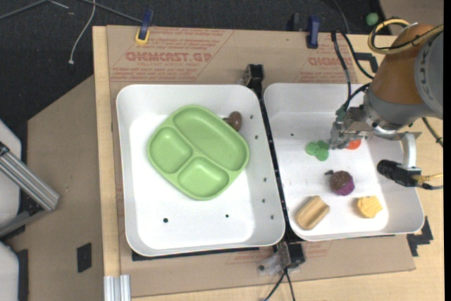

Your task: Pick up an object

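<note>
My gripper (341, 139) is low over the upper middle of the right bin (296, 106). A small red object (354, 144) peeks out just to its right, partly hidden by the gripper. A small green object (317, 149) lies just to its left on the bin floor. Further toward the front lie a purple round object (342, 182), a tan bread-like piece (311, 212) and a yellow lump (368, 206). I see nothing lifted by the gripper.
The left bin (141, 215) holds a green divided plate (199, 151) with a small brown object (234, 120) at its upper right edge. A black divider runs between the bins. Cables lie beyond the bench at the back.
</note>
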### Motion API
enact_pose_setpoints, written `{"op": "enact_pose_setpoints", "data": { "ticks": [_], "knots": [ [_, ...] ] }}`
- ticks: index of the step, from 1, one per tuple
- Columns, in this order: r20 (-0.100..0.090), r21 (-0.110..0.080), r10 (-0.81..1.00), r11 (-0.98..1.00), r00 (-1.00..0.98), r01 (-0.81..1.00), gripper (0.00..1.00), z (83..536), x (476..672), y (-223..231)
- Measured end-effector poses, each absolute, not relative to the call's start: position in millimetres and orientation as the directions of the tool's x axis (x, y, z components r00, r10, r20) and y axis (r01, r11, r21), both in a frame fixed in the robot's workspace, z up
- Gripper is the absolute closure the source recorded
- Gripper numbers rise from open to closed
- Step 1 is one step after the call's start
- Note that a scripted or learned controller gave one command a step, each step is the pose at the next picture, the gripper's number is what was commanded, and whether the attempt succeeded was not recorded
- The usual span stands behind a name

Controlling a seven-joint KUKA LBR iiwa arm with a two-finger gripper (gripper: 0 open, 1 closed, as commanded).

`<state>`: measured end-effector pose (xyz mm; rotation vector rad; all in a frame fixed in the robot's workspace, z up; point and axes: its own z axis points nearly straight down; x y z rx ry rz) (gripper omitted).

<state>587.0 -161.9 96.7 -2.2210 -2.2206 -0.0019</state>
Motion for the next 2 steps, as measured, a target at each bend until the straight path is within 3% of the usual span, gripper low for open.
{"op": "enact_pose_setpoints", "data": {
  "ticks": [2],
  "knots": [
    [-0.002, 0.006, 1.000, 0.001, -0.001, 1.000, 1.00, 203.6, 583.9, -167.9]
  ]
}}
